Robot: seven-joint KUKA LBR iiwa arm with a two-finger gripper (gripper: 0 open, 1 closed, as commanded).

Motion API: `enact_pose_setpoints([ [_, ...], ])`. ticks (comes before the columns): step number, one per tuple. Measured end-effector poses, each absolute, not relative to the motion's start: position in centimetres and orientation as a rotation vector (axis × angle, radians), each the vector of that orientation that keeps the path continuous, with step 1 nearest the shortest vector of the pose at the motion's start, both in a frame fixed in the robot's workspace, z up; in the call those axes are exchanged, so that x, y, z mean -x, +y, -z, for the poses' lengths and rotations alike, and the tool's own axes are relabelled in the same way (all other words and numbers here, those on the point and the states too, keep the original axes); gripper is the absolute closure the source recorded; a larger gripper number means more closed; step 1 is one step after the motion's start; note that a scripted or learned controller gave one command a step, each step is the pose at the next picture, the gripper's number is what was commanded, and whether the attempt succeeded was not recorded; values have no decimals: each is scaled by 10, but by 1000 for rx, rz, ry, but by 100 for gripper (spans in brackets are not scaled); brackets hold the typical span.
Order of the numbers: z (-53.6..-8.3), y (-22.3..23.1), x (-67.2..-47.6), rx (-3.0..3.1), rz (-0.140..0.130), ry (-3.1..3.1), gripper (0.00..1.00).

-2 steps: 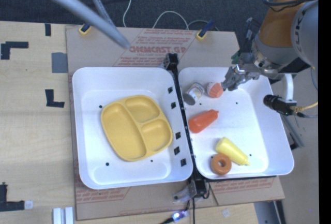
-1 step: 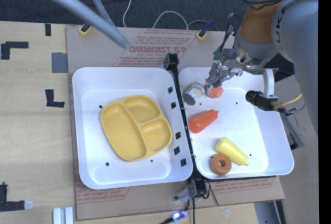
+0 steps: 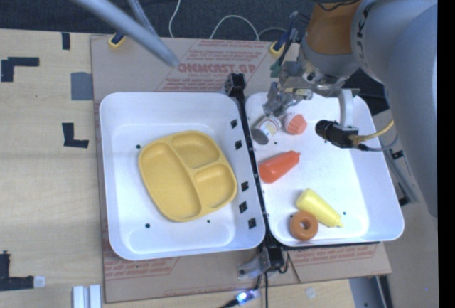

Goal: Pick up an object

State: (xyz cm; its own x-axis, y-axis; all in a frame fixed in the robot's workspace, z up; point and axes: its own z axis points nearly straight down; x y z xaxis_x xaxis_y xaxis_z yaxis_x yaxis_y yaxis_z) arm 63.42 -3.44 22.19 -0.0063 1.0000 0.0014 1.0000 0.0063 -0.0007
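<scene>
My gripper point(image 3: 276, 112) hangs over the far left part of the right bin point(image 3: 370, 178), close to the divider between the bins. Right below it sits a small grey-white round object point(image 3: 266, 131); whether they touch is unclear. A small salmon-coloured piece point(image 3: 296, 124) lies just to the gripper's right. Nearer the front lie an orange carrot-like piece point(image 3: 279, 165), a yellow wedge point(image 3: 318, 208) and a brown ring like a doughnut point(image 3: 304, 226).
The left bin point(image 3: 121, 157) holds a yellow divided plate point(image 3: 188, 174). A black clip strip point(image 3: 245, 157) runs along the wall between the bins. The arm's grey body and orange band point(image 3: 341, 1) loom over the right bin's far side. A black camera module point(image 3: 334, 132) juts out by the wrist.
</scene>
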Motion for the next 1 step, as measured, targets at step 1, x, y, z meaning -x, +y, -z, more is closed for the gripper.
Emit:
enact_pose_setpoints([
  [1,-223,16,-631,2213,-1,-2226,100],
])
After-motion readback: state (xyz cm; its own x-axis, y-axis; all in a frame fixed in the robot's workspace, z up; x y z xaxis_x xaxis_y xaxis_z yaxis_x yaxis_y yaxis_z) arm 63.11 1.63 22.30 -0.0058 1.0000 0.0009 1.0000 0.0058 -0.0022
